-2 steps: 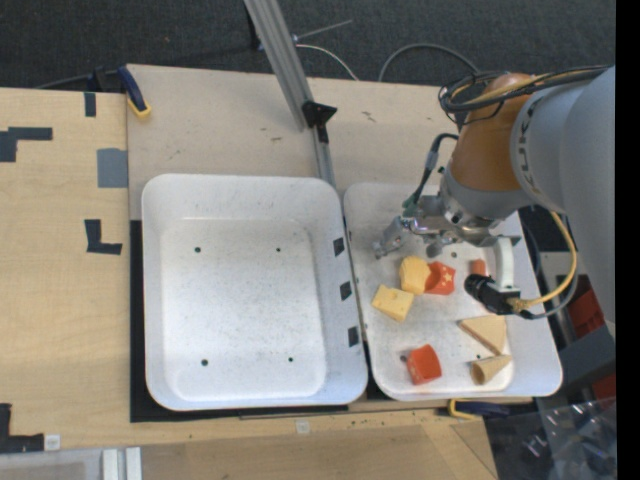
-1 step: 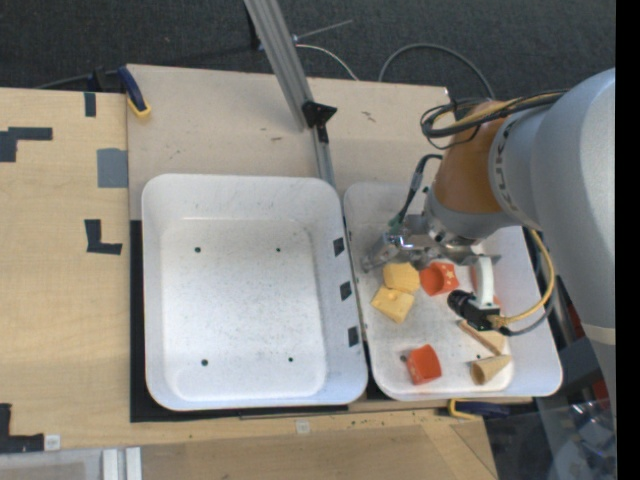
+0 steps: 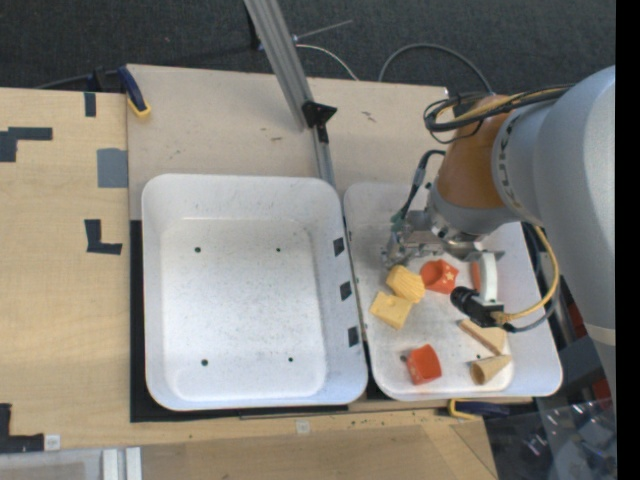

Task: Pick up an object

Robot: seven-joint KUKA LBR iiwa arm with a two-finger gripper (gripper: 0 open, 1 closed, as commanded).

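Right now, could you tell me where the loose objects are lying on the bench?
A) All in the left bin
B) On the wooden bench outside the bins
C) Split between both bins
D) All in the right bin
D: the yellow blocks, the orange pieces and the tan cone all lie in the right bin, below the gripper.

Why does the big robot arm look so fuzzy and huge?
In the camera view, the grey arm sits nearest the lens, so it looks large and soft-edged; the yellow blocks and right bin below are sharper; light is even, with faint shadows.
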